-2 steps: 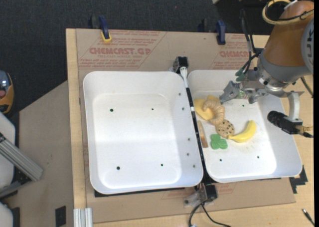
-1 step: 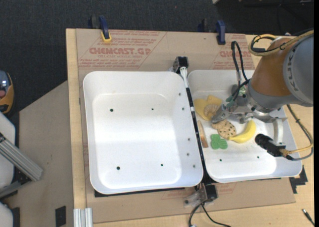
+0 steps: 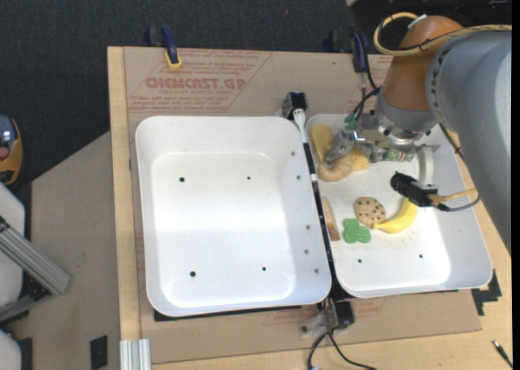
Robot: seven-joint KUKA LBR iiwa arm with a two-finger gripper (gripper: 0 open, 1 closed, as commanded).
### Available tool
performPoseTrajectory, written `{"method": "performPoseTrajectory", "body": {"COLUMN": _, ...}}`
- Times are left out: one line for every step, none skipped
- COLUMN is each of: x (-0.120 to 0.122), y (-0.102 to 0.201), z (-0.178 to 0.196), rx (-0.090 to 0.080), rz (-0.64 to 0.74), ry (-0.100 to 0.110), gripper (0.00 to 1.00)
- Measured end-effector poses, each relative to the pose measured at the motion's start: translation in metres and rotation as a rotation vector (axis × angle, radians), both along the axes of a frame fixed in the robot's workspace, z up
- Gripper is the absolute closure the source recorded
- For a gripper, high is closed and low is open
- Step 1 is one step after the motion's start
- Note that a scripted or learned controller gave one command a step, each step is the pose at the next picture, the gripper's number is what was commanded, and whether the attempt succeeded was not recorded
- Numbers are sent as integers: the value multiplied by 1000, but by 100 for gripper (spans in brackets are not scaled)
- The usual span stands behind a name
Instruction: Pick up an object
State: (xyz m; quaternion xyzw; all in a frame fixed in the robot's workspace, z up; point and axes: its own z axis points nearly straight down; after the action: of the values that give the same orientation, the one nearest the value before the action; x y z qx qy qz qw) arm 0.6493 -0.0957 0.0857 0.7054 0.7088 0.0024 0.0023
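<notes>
In the right bin (image 3: 439, 267) my gripper (image 3: 348, 143) hangs low over the back left corner. It is right above a tan, croissant-shaped piece (image 3: 343, 167) and beside a yellow piece (image 3: 321, 137) that leans on the bin's left wall. Nearer the front lie a speckled cookie (image 3: 370, 211), a green toy (image 3: 356, 232) and a banana (image 3: 399, 218). The arm's grey body and orange band (image 3: 418, 43) cover the bin's back right part.
The left bin (image 3: 219, 206) stands next to the right one, on a cardboard sheet (image 3: 195, 80). A thin brown stick (image 3: 329, 219) lies along the right bin's left wall. A black cable end (image 3: 413, 189) dangles from the wrist over the banana.
</notes>
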Motion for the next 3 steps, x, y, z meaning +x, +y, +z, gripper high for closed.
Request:
{"method": "performPoseTrajectory", "body": {"x": 0, "y": -3, "z": 15, "rx": -2, "rz": -4, "ry": -6, "gripper": 100}}
{"method": "performPoseTrajectory", "body": {"x": 15, "y": 0, "z": 20, "rx": -1, "rz": -3, "ry": 2, "gripper": 100}}
{"method": "performPoseTrajectory", "body": {"x": 1, "y": -22, "z": 29, "rx": -1, "rz": -7, "ry": 8, "gripper": 100}}
